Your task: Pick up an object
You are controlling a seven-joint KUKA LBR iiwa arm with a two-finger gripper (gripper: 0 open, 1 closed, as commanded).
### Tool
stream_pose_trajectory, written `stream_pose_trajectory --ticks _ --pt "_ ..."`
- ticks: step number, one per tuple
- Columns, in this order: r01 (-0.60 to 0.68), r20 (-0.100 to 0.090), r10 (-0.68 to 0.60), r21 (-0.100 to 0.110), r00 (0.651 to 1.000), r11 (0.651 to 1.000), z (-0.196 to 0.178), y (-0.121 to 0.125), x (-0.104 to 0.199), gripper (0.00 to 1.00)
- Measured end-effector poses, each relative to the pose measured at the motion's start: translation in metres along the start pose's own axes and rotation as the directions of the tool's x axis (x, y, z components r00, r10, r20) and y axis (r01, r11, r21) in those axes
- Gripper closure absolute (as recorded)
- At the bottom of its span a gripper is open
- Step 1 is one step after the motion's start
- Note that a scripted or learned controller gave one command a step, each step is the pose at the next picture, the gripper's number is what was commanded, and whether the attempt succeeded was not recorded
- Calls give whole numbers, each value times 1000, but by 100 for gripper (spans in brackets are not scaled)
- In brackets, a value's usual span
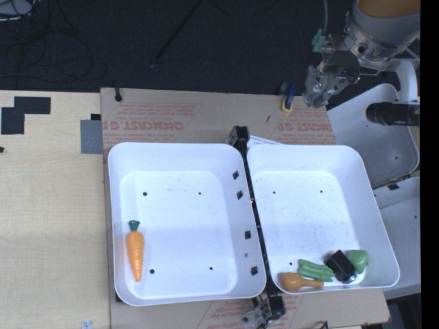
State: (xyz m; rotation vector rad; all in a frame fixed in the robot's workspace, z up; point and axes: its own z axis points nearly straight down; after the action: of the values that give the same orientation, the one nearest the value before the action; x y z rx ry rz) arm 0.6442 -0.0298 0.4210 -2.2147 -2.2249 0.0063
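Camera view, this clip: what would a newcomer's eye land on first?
Probably the orange carrot, alone near the front left corner of the left bin. Next, the cluster in the right bin's front right corner: green pieces, a black object and a tan pear-like piece. The gripper hangs beyond the bins, upper right.

Arm's coming in from the top right, orange band showing up near the wrist, with the hand [321, 91] hanging low and pointing down-left.

One fixed camera looks down at a slant from above the bench, taking in both white bins [250, 197] whole. My gripper [317, 93] sits toward its upper right; the bins lie below and left of it.
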Motion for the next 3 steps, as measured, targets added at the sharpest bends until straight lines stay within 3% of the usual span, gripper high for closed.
stream_pose_trajectory --ticks 1,2,3 --pt "-2 -2 2 11 1000 1000 115 -2 22 100" --pt "1 -2 -1 -10 1000 1000 33 1 77 100" --pt "-1 -2 1 -3 1000 1000 -3 -44 119 100"
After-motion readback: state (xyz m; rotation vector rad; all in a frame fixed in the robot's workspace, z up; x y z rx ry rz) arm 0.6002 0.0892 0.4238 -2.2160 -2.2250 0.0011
